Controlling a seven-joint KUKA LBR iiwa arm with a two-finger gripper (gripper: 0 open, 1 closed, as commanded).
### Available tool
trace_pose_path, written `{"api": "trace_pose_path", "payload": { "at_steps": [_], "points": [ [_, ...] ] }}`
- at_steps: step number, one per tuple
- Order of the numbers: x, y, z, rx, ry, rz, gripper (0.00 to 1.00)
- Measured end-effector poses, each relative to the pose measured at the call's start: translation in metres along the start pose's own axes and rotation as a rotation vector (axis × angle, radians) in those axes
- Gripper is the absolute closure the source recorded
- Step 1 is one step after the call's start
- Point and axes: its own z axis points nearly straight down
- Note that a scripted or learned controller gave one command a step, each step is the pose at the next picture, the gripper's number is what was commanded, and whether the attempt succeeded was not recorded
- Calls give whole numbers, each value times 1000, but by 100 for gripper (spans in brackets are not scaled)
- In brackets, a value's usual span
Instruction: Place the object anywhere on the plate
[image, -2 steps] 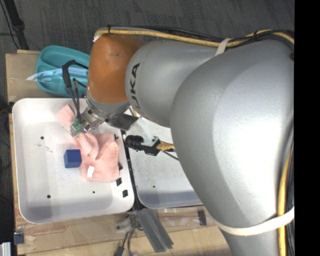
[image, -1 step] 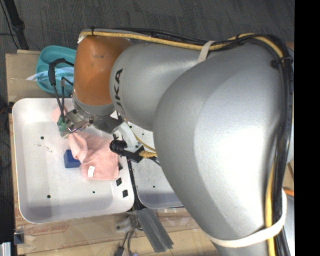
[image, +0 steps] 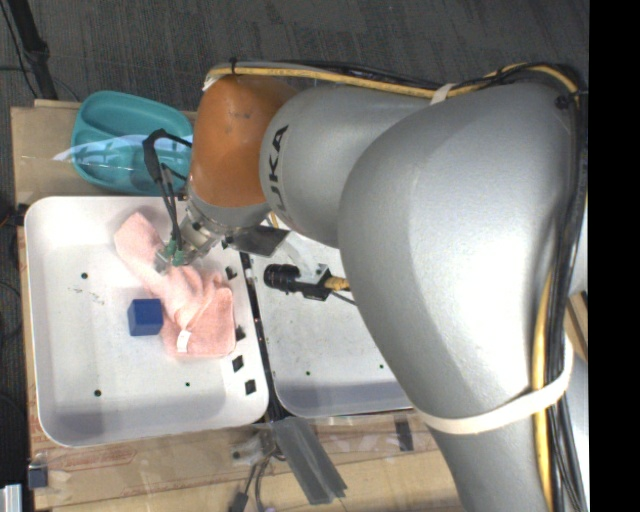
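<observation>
The grey arm (image: 440, 230) hides most of the right bin (image: 330, 380), and its wrist covers the gripper (image: 178, 250) so closely that whether it is spread or pinching cannot be told. The pink cloth (image: 185, 290) lies crumpled in the left bin (image: 60, 300), its long axis running from upper left to lower right under the gripper. A small blue block (image: 145, 317) sits just beside its left edge.

Big grey arm (image: 450, 220) fills the frame, smooth and rounded, glossy on its broad casing. There's the orange band (image: 232, 140) above the wrist, black KUKA lettering (image: 276, 170) beside it. Black and yellow cables (image: 330, 72) run along its upper edge, and a whitish strap (image: 500, 408) wraps the lower casing.
</observation>
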Motion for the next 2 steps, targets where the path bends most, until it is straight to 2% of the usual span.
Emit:
{"api": "trace_pose_path", "payload": {
  "at_steps": [1, 2],
  "points": [
    [68, -10, -14, -2, -1, -66, 100],
    [9, -65, -38, -3, -1, -115, 100]
  ]
}}
